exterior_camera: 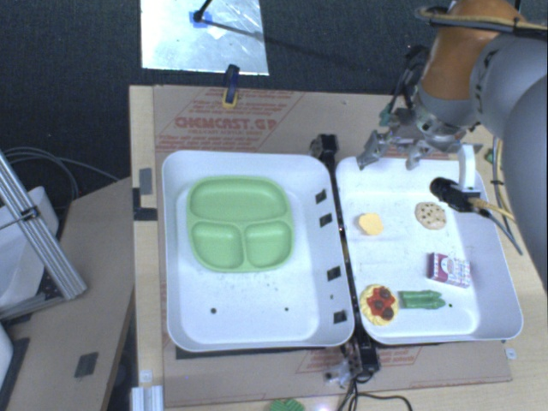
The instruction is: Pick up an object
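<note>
The right bin (488, 255) holds a yellow round piece (371, 223), a cookie (431, 215), a purple box (449, 270), a small pizza (378, 303) and a green vegetable (419, 299). My gripper (392, 156) hangs over the far left corner of that bin. It is open, its fingers spread with nothing between them. The yellow piece lies nearest, a short way in front of the gripper.
In the left bin (175, 255) sits a green divided plate (238, 223). A black hinge strip (336, 229) runs between the two bins. Beyond the bins, a blue-and-yellow clip (230, 86) lies on the cardboard and a shiny sheet (204, 24) on the dark floor.
</note>
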Controlling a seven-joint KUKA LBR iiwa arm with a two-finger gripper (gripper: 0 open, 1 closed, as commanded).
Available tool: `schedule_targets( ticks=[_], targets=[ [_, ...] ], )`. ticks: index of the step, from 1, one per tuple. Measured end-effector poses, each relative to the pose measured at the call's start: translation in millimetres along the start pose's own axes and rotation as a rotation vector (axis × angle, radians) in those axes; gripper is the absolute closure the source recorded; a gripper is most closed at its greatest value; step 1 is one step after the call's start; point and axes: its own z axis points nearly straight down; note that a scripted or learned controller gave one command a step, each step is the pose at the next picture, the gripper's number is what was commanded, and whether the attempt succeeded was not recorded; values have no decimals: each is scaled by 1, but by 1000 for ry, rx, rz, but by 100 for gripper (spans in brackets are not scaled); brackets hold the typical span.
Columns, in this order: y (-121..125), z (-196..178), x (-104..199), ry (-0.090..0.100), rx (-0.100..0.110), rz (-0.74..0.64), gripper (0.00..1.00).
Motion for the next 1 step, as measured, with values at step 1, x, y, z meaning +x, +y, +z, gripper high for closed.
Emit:
schedule_targets(
  ticks=[1],
  targets=[
    [-1, 47, -39, 2, 4, -4, 0]
  ],
)
